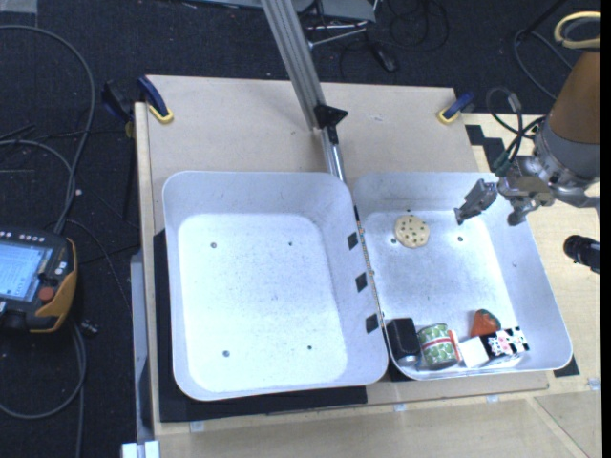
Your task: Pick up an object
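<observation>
Over the far right corner of the right bin (535,265), my gripper (496,203) hangs with its two fingers spread apart and nothing between them. No object is lifted yet, so the step in hand is choosing a target and coming down on it. Nearest to me is a round cookie (411,231), pale with dark spots, lying flat and alone on the bin floor, a little toward the divider from where I hover. Along the near wall sits a crowded row: a black block (402,336), a green and white can (437,344) on its side, a white block (472,353), a red piece (486,322) and a black and white spotted piece (507,343), all touching or almost touching. The left bin (191,208) holds nothing I could take. I judge the cookie the better pick, since it has free space all around and my fingers can straddle it without nudging a neighbour. To do it well I should centre above it, keep the fingers wide, descend straight until the tips are close to the floor, then close across its width. It looks thin, though I cannot be sure from this slant, so a shallow stop would likely close on air.
</observation>
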`<state>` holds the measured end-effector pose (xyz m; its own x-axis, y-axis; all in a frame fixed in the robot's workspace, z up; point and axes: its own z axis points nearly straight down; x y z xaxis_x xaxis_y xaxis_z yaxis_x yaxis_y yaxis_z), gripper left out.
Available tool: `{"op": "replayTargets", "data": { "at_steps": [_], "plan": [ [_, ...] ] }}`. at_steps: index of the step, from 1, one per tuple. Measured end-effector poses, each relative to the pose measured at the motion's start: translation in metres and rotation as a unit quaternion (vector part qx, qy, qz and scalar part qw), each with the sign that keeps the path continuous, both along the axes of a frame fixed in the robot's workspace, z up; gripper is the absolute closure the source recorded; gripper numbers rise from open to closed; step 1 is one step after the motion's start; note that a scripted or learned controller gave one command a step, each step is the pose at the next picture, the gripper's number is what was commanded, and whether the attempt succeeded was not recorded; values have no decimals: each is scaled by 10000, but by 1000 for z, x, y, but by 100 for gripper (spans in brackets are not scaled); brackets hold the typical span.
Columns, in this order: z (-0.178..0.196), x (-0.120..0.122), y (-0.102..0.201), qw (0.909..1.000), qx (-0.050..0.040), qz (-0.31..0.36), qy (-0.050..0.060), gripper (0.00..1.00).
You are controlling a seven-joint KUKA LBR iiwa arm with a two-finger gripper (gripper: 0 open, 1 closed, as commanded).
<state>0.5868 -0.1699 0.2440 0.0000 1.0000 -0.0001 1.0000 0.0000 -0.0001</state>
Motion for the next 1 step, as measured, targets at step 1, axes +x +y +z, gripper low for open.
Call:
{"op": "replayTargets", "data": {
  "at_steps": [1],
  "plan": [
    [-113, -88, 51, 10000, 15, 6, 52, 0]
  ]
}}
